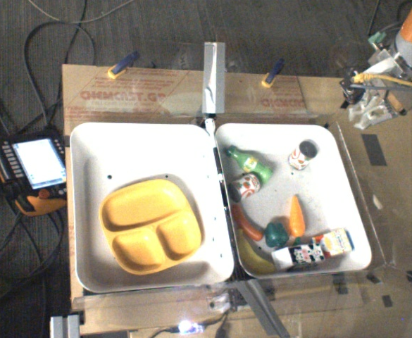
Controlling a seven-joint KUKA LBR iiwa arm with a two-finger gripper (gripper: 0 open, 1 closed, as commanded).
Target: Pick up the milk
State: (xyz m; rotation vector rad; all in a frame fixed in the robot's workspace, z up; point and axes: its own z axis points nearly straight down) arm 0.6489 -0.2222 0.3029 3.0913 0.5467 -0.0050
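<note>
- The milk (313,248) is a carton lying on its side at the near edge of the right bin (346,189); its long axis runs nearly left to right, with the right end tipped slightly toward the far side; the orange-and-white end points to the bin's right wall, the dark printed end to the middle.
- The pincer (366,108) sits beyond the bin's far right corner, above the desk (156,94), with nothing between it and the bin; whether it is spread or pressed together I cannot tell, as the parts there are small and tangled with wires.
- So the carton lies from the pincer toward the near side and a little left; the move would be a diagonal across the right bin's open right half, which looks bare.
- Crowding is on the carton's left; a green piece (276,232) touches or nearly touches its dark end, a carrot (296,215) stands just beyond it, and a banana (251,255) curves to its left.
- The near wall of the bin runs just beside the carton's long side, leaving little room there; a grip across the short width near the right end looks freest, in my judgement.
- The left bin (86,189) holds a yellow tray (149,224), well apart.
</note>
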